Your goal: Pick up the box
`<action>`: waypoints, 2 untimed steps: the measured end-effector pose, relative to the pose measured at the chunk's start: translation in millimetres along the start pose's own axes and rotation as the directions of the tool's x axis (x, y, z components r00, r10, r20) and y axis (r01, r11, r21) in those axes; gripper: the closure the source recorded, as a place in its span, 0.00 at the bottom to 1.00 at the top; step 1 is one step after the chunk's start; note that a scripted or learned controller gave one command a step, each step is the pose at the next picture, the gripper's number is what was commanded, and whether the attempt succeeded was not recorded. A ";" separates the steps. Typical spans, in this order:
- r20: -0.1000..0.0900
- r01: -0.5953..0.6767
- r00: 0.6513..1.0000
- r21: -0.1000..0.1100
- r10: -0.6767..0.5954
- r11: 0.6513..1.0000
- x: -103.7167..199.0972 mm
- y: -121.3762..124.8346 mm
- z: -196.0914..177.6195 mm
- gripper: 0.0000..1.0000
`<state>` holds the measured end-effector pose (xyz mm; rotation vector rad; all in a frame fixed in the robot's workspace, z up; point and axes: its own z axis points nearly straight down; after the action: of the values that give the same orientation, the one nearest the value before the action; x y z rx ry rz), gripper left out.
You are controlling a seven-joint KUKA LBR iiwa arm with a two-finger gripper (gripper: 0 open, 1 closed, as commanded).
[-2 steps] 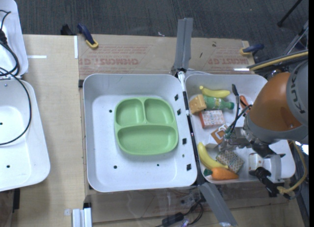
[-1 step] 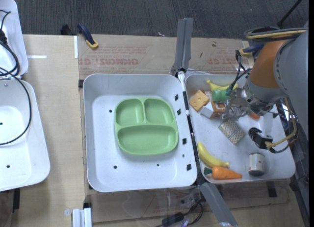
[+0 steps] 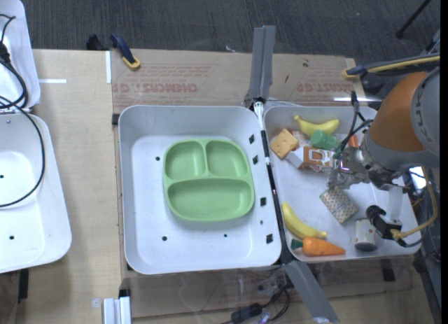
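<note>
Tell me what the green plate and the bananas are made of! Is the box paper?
The green plate looks like smooth molded plastic: one even matte color, rounded dividers. The bananas look like toy plastic too, plain yellow with a soft shine. The box seems to be printed cardboard, with flat faces and orange and white print, though it is too small to be sure.

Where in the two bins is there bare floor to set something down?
Left bin: bare strips all around the green tray. Right bin: one patch between box, patterned block and lower banana. Its upper end is crowded, with the gripper there.
</note>
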<state>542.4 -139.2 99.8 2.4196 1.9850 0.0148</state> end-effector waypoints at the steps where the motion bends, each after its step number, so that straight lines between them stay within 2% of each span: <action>1: 0.000 -0.002 1.000 -0.003 0.002 1.000 -21.3 -35.1 -0.6 0.00; 2: 0.004 -0.088 0.996 0.026 0.088 0.996 27.6 40.7 11.4 0.00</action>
<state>587.8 -120.2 88.9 2.5201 1.8875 -0.0131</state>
